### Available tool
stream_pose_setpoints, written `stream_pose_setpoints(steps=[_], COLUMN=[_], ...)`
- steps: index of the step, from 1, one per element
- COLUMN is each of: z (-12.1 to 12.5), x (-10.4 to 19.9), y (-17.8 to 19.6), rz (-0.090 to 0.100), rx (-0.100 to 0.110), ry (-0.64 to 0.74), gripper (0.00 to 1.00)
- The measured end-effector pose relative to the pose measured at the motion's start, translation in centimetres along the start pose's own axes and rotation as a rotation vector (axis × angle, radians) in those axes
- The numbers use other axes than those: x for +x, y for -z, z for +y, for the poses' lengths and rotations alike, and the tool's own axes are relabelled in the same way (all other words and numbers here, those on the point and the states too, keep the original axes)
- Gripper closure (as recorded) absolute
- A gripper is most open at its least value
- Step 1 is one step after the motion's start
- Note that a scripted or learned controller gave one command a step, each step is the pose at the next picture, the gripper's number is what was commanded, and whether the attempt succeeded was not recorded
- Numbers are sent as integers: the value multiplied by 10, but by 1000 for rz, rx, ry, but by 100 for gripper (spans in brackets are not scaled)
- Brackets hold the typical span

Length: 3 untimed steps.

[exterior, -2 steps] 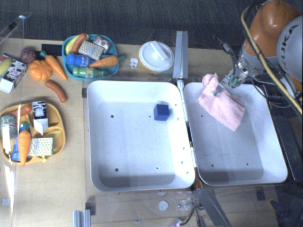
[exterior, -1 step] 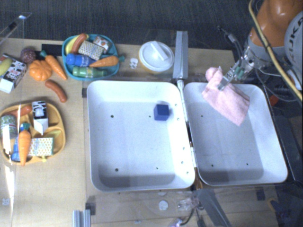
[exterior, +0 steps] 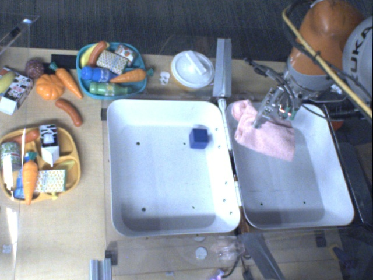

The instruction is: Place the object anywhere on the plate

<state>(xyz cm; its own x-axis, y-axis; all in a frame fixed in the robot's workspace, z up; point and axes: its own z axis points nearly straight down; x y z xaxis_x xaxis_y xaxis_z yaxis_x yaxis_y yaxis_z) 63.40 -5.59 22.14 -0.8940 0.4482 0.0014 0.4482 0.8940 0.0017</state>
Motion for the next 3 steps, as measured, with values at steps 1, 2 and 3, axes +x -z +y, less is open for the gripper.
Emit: stream_pose_setpoints(steps=[1,2,3], z=[35,63,93], x=[47,93,140], y=[-8,-17,-2], rz=[1,2,1], rx=[0,0,0], ry=[399,465,464], gripper=[100,100,100])
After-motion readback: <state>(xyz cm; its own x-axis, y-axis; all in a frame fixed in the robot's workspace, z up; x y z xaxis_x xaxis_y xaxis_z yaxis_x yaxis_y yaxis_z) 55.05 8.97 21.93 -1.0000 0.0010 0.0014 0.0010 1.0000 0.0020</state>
